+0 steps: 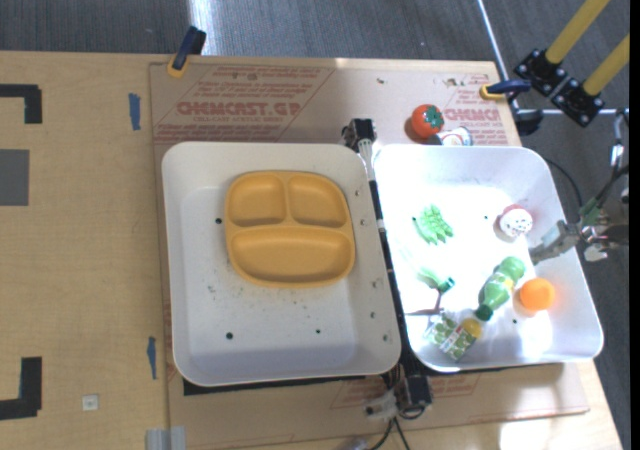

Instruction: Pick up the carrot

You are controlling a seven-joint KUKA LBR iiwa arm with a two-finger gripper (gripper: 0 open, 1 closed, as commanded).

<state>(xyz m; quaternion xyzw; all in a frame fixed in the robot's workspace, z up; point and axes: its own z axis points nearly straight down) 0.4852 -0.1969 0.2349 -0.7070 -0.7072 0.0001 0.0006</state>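
The one orange thing in the right bin (470, 178) is a small rounded piece (537, 295) near the bin's right wall; I take it for the carrot. It lies loose on the white floor, touching or almost touching a green bottle-shaped toy (498, 288) on its left. Nothing grips it.
The right bin also holds a green leafy toy (433, 225), a round white-and-red piece (515, 224), a thin dark stem with a teal leaf (437, 286) and a yellow-green packet (455, 335). A yellow divided plate (290, 228) lies in the left bin (190, 318). A red tomato toy (425, 121) sits behind the bins. A grey clip with wires (570, 236) is on the right rim.
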